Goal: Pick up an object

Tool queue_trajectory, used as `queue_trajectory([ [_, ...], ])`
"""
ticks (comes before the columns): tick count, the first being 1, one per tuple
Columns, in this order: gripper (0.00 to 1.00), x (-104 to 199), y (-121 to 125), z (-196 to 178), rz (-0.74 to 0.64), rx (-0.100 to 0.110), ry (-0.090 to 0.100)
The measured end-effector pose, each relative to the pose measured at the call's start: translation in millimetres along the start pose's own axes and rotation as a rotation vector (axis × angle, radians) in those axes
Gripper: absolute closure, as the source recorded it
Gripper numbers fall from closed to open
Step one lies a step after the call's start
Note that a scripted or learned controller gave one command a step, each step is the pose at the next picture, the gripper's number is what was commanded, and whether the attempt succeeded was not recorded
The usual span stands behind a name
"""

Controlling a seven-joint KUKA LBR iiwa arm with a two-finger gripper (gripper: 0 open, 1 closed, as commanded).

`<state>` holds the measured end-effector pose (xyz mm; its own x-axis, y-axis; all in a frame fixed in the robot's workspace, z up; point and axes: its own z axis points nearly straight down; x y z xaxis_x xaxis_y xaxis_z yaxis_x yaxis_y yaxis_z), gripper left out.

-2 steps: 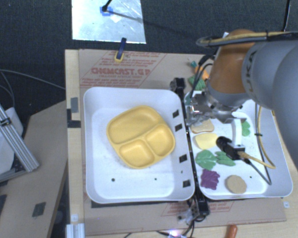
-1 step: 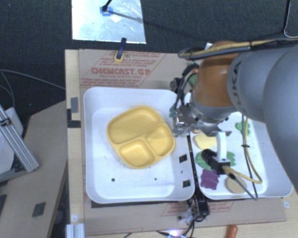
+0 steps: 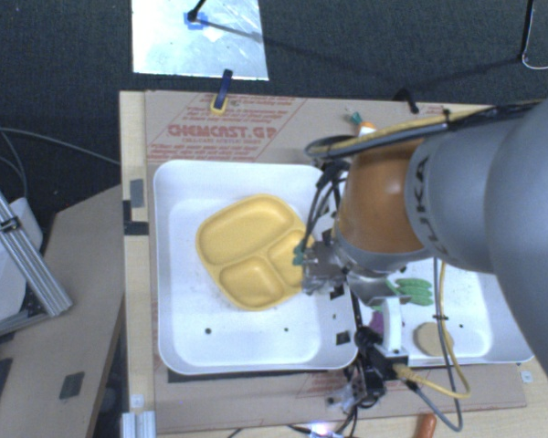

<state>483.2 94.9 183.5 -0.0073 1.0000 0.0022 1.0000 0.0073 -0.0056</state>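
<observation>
A yellow divided plate point(image 3: 248, 249) lies in the middle of the left white bin point(image 3: 192, 336). The grey arm with its orange band point(image 3: 384, 199) reaches in from the right and hangs over the wall between the two bins. Its gripper point(image 3: 312, 267) sits low at the plate's right rim, and the wrist body hides where the two meet. In the right bin point(image 3: 470, 322) lie a green leafy piece point(image 3: 413, 289), a tan round piece point(image 3: 431, 338) and a small purple and white piece point(image 3: 384, 322), partly behind the arm's cables.
The bins rest on a brown cardboard sheet point(image 3: 228, 126). A blue and yellow marker point(image 3: 222, 91) lies on its far edge. A shiny foil sheet point(image 3: 199, 26) is further back. Metal framing point(image 3: 18, 254) stands at the left. Cables point(image 3: 374, 377) dangle at the bins' near edge.
</observation>
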Motion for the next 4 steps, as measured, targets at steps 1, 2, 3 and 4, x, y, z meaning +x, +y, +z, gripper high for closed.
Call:
queue_trajectory([
  [1, 1.0, 17, 5, -138, -0.001, -0.022, 0.003],
  [2, 1.0, -30, 56, -73, 0.01, -0.006, -0.004],
  [3, 1.0, 11, 24, -170, -0.002, -0.016, 0.002],
  [4, 1.0, 8, 25, -175, -0.002, -0.01, -0.001],
])
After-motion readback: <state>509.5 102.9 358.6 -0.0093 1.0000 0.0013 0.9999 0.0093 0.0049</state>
